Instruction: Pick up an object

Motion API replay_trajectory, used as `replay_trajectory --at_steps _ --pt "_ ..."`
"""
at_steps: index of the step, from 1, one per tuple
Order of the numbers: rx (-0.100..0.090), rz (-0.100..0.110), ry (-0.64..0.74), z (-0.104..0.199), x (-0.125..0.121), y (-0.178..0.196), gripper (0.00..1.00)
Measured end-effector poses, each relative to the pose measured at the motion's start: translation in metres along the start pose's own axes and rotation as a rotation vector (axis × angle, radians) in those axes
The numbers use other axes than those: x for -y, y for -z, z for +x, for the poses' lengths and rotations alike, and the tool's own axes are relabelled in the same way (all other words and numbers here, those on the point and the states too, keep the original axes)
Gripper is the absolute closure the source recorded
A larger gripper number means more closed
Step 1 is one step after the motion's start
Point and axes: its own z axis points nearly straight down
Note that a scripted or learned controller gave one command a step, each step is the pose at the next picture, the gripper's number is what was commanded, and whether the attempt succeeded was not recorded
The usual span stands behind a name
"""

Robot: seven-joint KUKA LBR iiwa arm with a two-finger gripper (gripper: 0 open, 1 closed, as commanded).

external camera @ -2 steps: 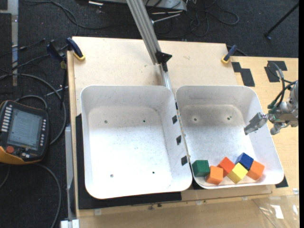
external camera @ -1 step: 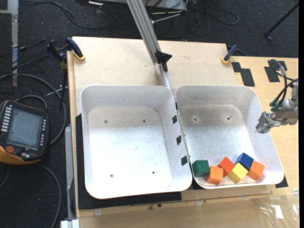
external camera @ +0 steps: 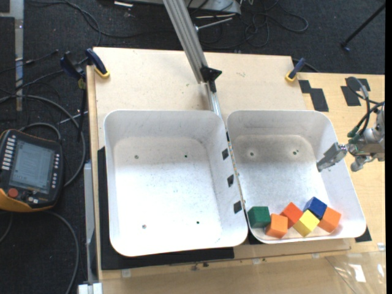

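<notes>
1. Blocks sit nearest you, bunched along the front wall of the right bin point(external camera: 288, 127): a green cube point(external camera: 259, 216), two orange cubes point(external camera: 278, 225) and point(external camera: 292, 212), a yellow cube point(external camera: 307, 223), a blue cube point(external camera: 316, 206) and a third orange cube point(external camera: 330, 219). Several touch or lean on a neighbour, and you can treat any one of them as the thing to pick.

2. You risk a bad grasp because of that crowding. Fingers coming down on the middle of the cluster will likely land on two cubes at once or wedge one against the bin's front lip, and a tilted cube may squirt out sideways. The green cube at the left end stands a little apart and looks the cleanest target.

3. Behind the cubes the floor of the right bin is bare, and the left bin point(external camera: 122, 127) beside it holds nothing to pick.

4. At the right bin's far-right rim you see the gripper point(external camera: 334, 155), well apart from the cubes and above the wall. I cannot tell how its hand is set; it is small and partly blurred. Nothing shows in it.

5. Watch the rim: a straight descent from there would strike the wall, so the arm must first travel inward and toward the front.
</notes>
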Motion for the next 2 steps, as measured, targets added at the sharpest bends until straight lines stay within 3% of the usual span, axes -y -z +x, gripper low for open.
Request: replay_trajectory --at_steps 1,2 --pt "0.001 -0.002 0.002 0.0 -0.0007 0.0101 1.0" --pt "0.002 -0.001 0.002 0.0001 -0.0007 0.0098 0.0"
